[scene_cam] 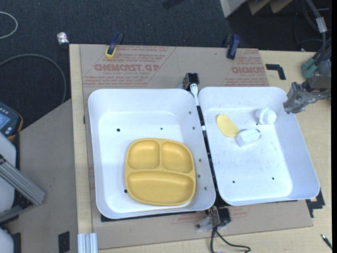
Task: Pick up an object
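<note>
In the right bin (295, 162) lie three small objects near its far side: a flat yellow oval piece (227, 125), a white lumpy piece (247, 137) just right of it, and a small white round object (266, 116) near the far right wall. My gripper (295, 102) hangs at the right bin's far right rim, to the right of the white round object and apart from it. Nothing shows between its fingers.
The left bin (105, 115) holds a yellow divided plate (160, 171) with three compartments at its near side. A black divider clip (191, 80) sits between the bins at the far edge. Blue and yellow clamps (112, 45) hold the cardboard base.
</note>
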You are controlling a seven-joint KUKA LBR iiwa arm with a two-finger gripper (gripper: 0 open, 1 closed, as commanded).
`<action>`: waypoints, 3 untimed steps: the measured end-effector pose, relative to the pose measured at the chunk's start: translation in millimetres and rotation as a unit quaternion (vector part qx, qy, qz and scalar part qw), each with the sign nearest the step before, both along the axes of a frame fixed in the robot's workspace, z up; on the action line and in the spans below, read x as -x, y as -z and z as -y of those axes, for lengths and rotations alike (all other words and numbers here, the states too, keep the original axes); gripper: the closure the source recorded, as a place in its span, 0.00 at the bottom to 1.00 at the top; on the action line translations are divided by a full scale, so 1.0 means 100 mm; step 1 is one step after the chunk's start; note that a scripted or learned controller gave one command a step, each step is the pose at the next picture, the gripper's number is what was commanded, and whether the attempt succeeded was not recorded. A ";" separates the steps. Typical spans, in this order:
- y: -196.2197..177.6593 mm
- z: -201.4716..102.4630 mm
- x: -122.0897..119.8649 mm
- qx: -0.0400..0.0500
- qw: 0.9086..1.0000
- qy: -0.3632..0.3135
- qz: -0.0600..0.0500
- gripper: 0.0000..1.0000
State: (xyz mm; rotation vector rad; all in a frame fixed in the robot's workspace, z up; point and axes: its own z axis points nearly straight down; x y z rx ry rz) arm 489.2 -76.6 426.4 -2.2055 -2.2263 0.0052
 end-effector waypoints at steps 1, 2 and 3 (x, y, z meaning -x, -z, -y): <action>-1.16 -0.51 0.10 0.001 1.000 0.001 0.012 1.00; -0.11 -1.41 -0.32 0.001 1.000 0.000 -0.002 1.00; -0.18 -1.07 0.12 0.002 1.000 0.006 0.002 1.00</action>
